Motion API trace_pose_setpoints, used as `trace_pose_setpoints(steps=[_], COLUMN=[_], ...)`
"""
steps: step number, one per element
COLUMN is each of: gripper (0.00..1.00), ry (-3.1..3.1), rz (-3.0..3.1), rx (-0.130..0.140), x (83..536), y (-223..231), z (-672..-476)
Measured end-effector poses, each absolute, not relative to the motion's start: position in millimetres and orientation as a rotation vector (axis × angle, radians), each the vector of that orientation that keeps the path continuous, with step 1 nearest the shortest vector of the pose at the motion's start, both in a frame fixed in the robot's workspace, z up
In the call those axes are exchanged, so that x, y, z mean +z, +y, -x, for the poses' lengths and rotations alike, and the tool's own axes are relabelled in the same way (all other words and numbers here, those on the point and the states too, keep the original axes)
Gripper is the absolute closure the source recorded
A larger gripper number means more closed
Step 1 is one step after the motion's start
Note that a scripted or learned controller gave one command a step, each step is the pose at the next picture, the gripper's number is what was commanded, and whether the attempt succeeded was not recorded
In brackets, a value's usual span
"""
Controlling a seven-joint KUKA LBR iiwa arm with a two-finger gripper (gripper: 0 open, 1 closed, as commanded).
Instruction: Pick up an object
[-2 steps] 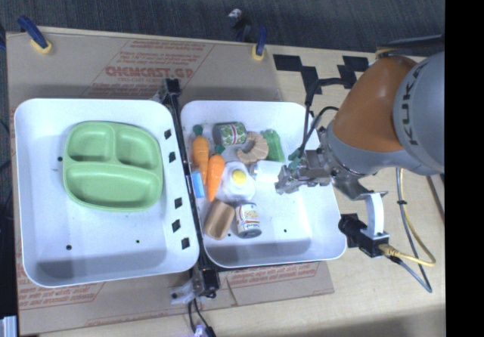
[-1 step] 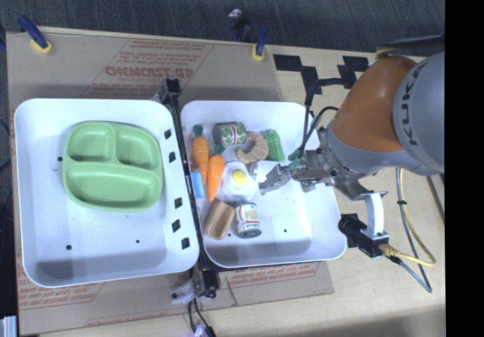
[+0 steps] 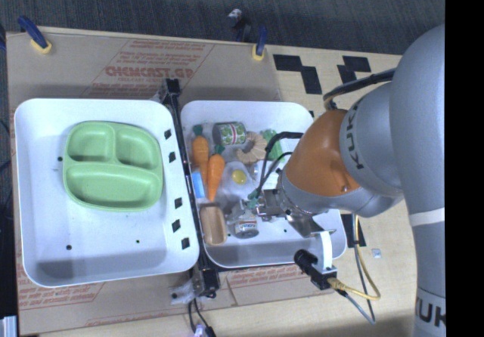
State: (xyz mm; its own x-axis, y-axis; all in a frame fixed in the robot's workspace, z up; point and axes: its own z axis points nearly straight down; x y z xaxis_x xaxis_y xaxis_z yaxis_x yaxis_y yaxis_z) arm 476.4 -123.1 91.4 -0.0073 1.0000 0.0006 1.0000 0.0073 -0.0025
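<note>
My gripper [image 3: 253, 214] is lowered into the right bin [image 3: 302, 252], near its front half, among the clutter; whether it is released or clenched I cannot tell, since my wrist and its cabling hide it from above. Just beside it lies a small can [image 3: 246, 228], and left of that a bread roll [image 3: 212, 224] against the bin's left wall. Farther back are two carrots [image 3: 215, 175] [image 3: 200, 151] side by side, a blue item [image 3: 198, 184] between them and the wall, a yellow piece [image 3: 239, 175], and a green-labelled tin [image 3: 229, 134] lying on its side near the rear wall. My orange band [image 3: 321, 162] overhangs the bin's right half. The left bin [image 3: 38, 252] holds a green divided plate [image 3: 113, 165], well apart from my gripper.
</note>
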Motion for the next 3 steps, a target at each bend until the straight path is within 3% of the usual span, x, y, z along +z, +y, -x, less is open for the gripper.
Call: trace_pose_setpoints(steps=[1, 2, 3], gripper=[1.0, 1.0, 1.0], ry=[-2.235, -2.233, -2.227], rz=[2.205, 2.218, 2.211], rx=[0.003, -0.003, 0.002], x=[102, 291, 197], y=[-123, -121, -36], z=[-477.2, -480.0, -476.3])
